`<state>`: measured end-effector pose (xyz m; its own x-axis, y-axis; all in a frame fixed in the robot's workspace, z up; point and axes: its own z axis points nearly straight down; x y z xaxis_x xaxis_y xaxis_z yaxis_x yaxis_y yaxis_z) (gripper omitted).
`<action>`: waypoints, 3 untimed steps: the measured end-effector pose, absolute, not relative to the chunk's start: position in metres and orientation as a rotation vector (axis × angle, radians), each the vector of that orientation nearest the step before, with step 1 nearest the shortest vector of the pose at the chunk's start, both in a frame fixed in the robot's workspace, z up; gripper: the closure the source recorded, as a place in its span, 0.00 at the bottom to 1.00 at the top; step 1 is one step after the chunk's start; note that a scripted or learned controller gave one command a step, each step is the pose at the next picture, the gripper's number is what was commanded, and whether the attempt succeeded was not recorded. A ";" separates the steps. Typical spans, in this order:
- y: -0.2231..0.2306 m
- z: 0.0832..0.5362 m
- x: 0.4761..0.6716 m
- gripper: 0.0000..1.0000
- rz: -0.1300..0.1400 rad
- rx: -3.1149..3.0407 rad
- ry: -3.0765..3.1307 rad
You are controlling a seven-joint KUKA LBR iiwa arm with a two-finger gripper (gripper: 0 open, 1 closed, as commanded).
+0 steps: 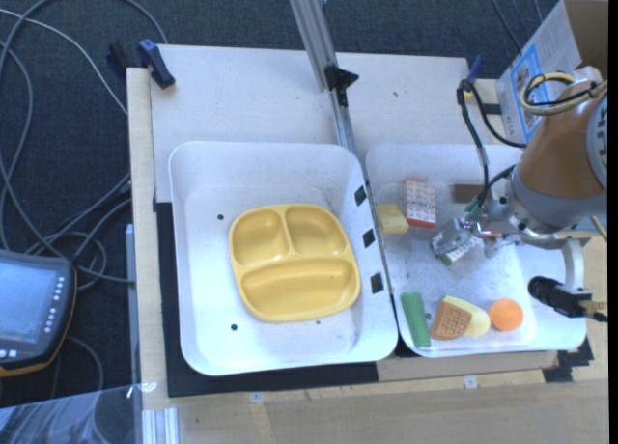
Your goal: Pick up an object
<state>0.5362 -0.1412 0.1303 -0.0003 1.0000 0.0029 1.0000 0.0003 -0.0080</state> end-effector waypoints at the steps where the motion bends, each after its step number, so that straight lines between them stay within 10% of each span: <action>1: -0.140 0.090 0.535 0.00 0.004 -2.217 -2.217; 2: -0.140 0.104 0.537 1.00 -0.003 -2.221 -2.222; 3: -0.138 0.148 0.543 1.00 -0.005 -2.223 -2.227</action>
<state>0.5427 -0.1384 0.1477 -0.0017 1.0000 -0.0013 1.0000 0.0018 0.0057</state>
